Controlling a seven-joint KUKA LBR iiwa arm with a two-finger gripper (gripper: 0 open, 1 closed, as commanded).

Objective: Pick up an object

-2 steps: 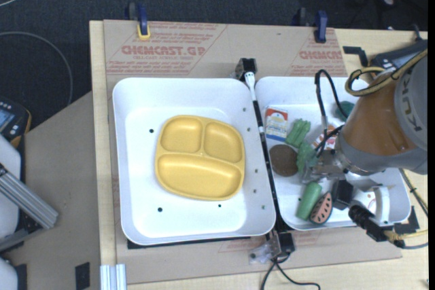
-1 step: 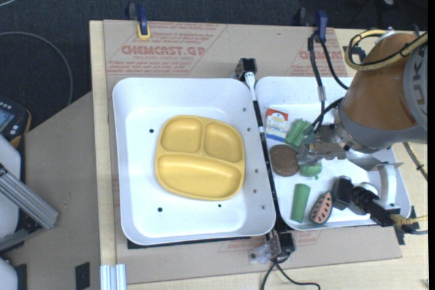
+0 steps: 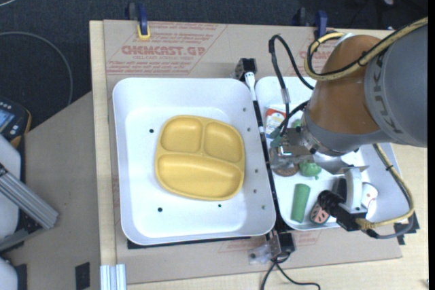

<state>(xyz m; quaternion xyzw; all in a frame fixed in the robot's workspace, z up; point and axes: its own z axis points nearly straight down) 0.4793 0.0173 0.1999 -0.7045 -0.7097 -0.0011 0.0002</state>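
Note:
A yellow three-compartment plate lies in the left bin. The right bin holds a green cylinder, a small green round piece, a white-and-red packet, a dark brown object and a white object with a red spot. My gripper reaches down into the left part of the right bin, above the green cylinder and beside the small green piece. The arm's wrist hides much of the bin.
The grey and orange arm covers the upper and middle right bin. Black and yellow cables loop above it. The bins sit on a cardboard sheet held by clamps at the far edge.

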